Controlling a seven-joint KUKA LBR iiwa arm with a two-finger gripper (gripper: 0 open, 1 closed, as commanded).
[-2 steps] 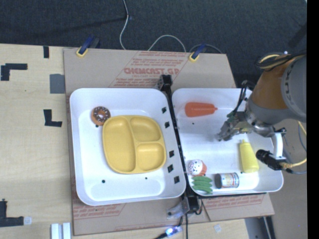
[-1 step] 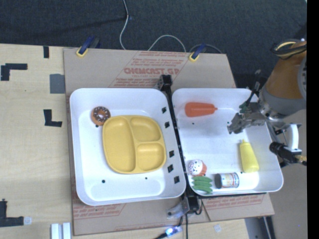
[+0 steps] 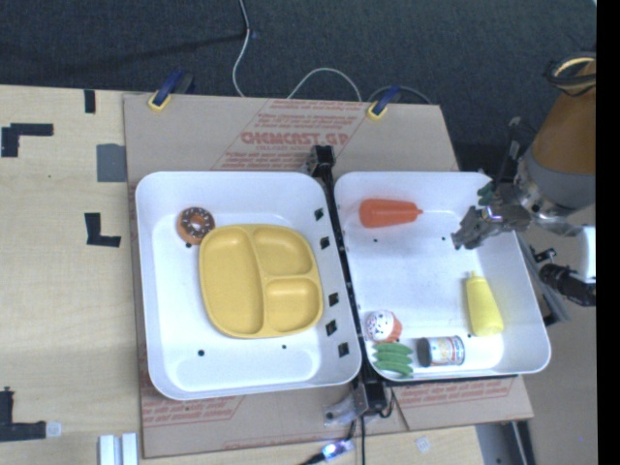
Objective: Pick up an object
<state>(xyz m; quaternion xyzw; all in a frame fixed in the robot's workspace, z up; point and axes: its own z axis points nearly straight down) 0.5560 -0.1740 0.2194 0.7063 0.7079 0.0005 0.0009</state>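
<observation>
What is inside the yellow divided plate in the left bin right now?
The yellow divided plate holds nothing in its three compartments. The donut lies beside its upper left corner, on the left bin floor. The bin floor under the plate is covered.

You are looking down on a robotics lab test cell, not a home or kitchen. Take the cardboard sheet (image 3: pixel 291 134) as your landmark: it lies on a pale wooden table (image 3: pixel 58 289), held at its far edge by two blue-and-yellow clamps (image 3: pixel 167 89). On it sit two white bins (image 3: pixel 155 260) side by side, holding toy food such as a plastic carrot (image 3: pixel 389 212) and a donut (image 3: pixel 195 224). Beyond the sheet a thin cable (image 3: pixel 242 46) trails over dark carpet (image 3: pixel 387 27). Left of the sheet, black tape marks (image 3: pixel 97 231) dot the table.
</observation>
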